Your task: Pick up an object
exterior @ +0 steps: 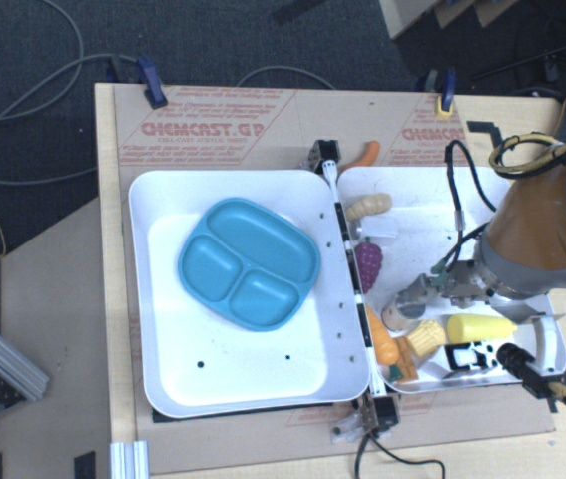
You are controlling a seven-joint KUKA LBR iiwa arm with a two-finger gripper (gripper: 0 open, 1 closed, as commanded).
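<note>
Right bin, near edge:
- black-and-white printed piece (470, 357), lying flat against the near wall of the right white bin (432, 193).
- yellow ridged toy corn cob (424, 339), just beside an orange toy carrot (383, 343). Both are crowded into the near left corner, probably because loose things slide to the walls.
- pale yellow smooth block (478, 325), lying lengthwise between the corn cob and the arm's wrist.

Right bin, middle:
- grey metal gripper (414, 299), low over the bin floor and just beyond the corn cob and the block. Whether it is clenched or released cannot be told, and nothing is seen held in it. Its low reach toward the corner cluster suggests a pick is under way. The corn cob or the block looks the likeliest target: both are close to the gripper, small, brightly coloured and free on top.

Right bin, further back:
- purple toy grape bunch (368, 260), against the left wall.
- tan bread-like piece (370, 206), near the far left corner.

Left bin:
- left white bin (163, 367), bearing a blue plastic divided plate (250, 262), tilted askew in the middle and well apart from the gripper.

Bench beyond:
- orange curved piece (367, 153), lying outside the bins.
- blue clamps (150, 80), holding the board to the bench edge.
</note>
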